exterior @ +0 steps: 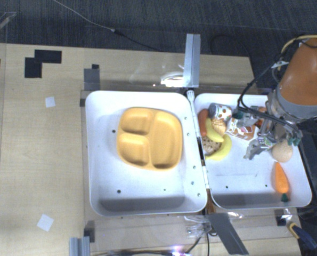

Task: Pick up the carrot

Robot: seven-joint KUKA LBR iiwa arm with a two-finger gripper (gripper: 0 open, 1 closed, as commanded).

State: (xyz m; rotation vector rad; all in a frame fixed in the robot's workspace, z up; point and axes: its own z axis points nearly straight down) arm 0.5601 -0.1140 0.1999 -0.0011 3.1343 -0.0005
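- Looking down at a slant, the camera view shows a pale wooden tabletop [35, 159] bearing two shallow white bins side by side, the left bin [102, 193] and the right bin [238, 191].
- A yellow sectioned plate [149, 137] lies in the left bin, a little above that bin's middle, with three compartments.
- The arm [305, 73] reaches in from the right, its orange band above the grey wrist, over the upper right part of the right bin.
- The gripper [255, 149] hangs over the right bin's middle right area, pointing down and to the left; whether its fingers are spread or closed cannot be told from this angle, and nothing is seen between them.
- The carrot [280, 179] lies in the right bin near the lower right corner, orange with a small green end toward the bottom, running roughly top to bottom. It is near the gripper but apart from it, below and to the right.
- A pale round object [282, 152] sits just above the carrot's upper end, just beside the gripper.
- A banana [218, 147] lies at the left side of the right bin, curved, beside a red-orange item [202, 122] against the bin's left wall.
- A cluster of small mixed objects [238, 124] is crowded along the upper part of the right bin, too jumbled to tell apart.
- Black marker shapes [41, 62] sit on the tabletop at upper left.
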